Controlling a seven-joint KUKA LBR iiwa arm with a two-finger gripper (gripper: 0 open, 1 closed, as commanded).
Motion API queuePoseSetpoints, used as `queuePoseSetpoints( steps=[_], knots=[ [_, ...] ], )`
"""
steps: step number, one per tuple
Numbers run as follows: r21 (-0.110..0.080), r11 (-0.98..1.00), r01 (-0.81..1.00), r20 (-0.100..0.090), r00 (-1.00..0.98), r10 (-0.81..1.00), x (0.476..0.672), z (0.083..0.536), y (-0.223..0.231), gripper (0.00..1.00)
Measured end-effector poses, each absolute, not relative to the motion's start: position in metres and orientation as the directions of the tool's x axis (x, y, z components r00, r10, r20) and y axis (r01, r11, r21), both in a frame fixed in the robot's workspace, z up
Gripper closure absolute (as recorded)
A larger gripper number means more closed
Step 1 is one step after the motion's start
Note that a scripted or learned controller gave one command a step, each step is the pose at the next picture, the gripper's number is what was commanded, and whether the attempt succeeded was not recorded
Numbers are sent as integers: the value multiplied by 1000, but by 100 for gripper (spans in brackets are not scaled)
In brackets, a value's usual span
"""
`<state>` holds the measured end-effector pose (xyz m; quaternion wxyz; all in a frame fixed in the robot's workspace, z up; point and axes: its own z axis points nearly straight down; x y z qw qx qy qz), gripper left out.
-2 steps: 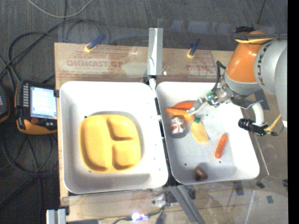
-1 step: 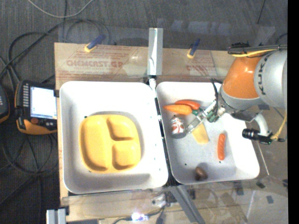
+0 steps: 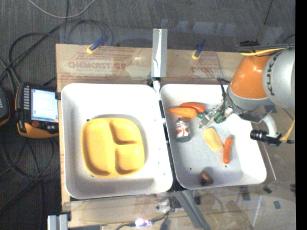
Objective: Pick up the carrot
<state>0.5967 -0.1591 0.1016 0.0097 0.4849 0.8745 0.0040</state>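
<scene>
one carrot (image 3: 183,112) lies lengthwise left to right, just left of the gripper (image 3: 209,118); whether that claw is wide or narrow, i cannot tell.

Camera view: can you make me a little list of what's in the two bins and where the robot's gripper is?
left bin: yellow tray with compartments
right bin: carrot, red pepper, small can, yellow piece, small orange-red piece, brown piece
carrot place: upper left of the right bin, lying flat beside the red pepper
gripper: low over the right bin, just right of the carrot's green end
carrot held: no, it lies on the bin floor
</scene>
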Motion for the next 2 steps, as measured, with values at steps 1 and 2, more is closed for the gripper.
queuePoseSetpoints(
  steps=[1,2],
  knots=[
    [2,623,783,0,-623,783,586,184,-72,100],
    [-2,415,910,1,-415,910,602,183,0,100]
  ],
)
